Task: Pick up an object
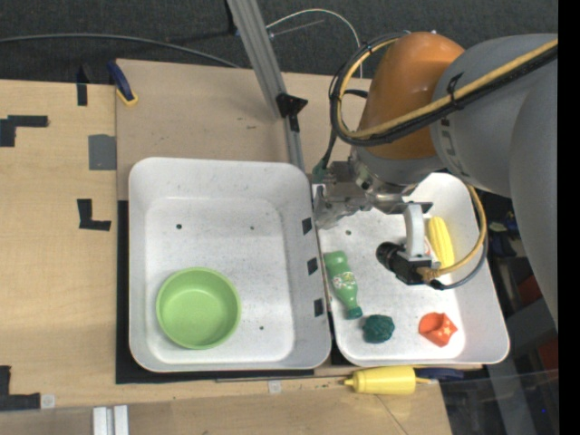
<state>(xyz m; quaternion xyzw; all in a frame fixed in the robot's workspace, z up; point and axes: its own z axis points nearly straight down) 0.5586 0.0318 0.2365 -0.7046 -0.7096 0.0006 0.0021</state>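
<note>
Since the task names no one thing, each is weighed in turn. Furthest left, a green bowl (198,308) sits in the lower left corner of the left bin (217,175). It looks like light, stiff plastic, best pinched over its rim. The gripper (337,203) hangs over the upper left corner of the right bin (476,306) with nothing seen in it, and whether it is spread or pressed together cannot be told. Just below it lies a green bottle (343,284), likely smooth and apt to roll, so a grasp across its body suits. Beyond are a dark green lump (378,327) and a red piece (438,328), both small and probably light. A yellow corn cob (440,240) lies near the right wall
</note>
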